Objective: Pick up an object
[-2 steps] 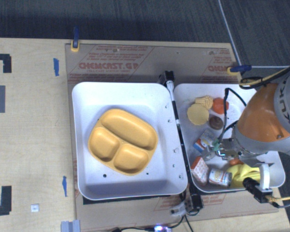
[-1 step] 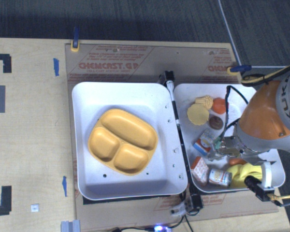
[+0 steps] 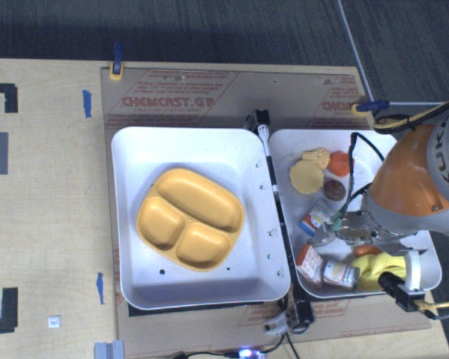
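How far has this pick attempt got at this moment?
Done: the arm has reached into the right bin, over its clutter. In hand: nothing visibly gripped. Left: grasping and lifting one item, such as the yellow object or the small can, both lying in the bin.

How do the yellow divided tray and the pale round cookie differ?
The yellow divided tray lies in the left bin; the pale round cookie lies in the right bin. The tray is far larger. The tray is moulded into three rounded compartments; the cookie is a plain flat disc. The tray lies alone, while the cookie sits among other small items. Both are yellowish and lie flat.
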Motion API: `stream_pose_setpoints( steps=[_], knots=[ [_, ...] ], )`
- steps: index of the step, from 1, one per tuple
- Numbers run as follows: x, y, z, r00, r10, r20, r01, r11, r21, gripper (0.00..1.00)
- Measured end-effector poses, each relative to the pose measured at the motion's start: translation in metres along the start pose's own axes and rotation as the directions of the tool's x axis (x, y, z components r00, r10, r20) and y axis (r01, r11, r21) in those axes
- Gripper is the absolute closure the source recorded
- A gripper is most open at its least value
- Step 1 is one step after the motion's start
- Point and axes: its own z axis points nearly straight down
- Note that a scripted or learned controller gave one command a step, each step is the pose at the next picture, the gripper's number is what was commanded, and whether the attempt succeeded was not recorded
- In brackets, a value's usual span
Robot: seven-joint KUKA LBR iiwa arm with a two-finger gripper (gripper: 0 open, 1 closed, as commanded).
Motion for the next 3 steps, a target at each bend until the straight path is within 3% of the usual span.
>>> stream_pose_setpoints(
  steps=[1,2,3],
  knots=[
    [0.0,0.002,-0.01,1.0,0.0,0.001,0.001,1.0,-0.004,1.0],
    [0.004,-0.001,0.017,1.0,0.0,-0.002,0.0,1.0,0.004,1.0],
    [0.095,0.0,-0.081,1.0,-0.003,-0.003,0.003,1.0,0.004,1.0]
  ],
)
